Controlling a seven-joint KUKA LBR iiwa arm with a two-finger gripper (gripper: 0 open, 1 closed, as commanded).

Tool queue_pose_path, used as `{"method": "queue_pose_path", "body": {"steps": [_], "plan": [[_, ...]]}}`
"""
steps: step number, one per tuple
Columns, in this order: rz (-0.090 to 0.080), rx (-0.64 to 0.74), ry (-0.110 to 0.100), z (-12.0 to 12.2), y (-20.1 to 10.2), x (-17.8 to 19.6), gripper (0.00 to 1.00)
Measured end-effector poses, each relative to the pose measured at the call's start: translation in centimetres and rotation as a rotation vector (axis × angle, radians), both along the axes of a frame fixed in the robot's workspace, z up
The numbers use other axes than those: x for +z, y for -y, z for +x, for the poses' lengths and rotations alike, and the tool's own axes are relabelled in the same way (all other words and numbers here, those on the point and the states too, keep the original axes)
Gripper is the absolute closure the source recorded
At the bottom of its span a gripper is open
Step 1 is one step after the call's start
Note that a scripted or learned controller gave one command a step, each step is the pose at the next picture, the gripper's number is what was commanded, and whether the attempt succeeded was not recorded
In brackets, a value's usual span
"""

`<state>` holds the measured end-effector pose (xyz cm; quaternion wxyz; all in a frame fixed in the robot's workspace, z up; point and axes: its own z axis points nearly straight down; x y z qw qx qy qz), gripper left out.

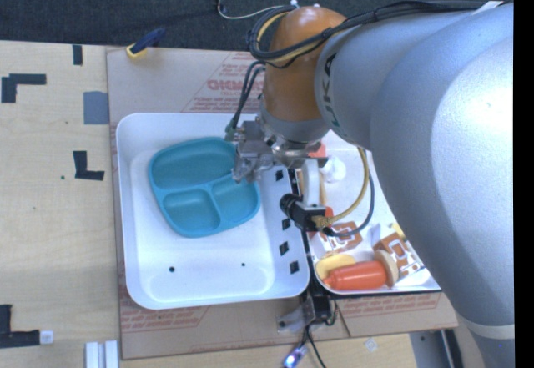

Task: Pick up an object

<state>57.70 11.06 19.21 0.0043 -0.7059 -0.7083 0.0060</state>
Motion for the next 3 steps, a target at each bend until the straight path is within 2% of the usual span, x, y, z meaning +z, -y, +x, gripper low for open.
{"method": "queue_pose_path", "body": {"steps": [1,2,3], "plan": [[0.004,-0.001,0.013,-5.4,-0.3,6.7,1.0],[0.006,-0.001,0.032,-2.5,-1.3,32.8,1.0],[-0.001,0.006,0.0,-7.4,-8.9,20.5,1.0]]}}
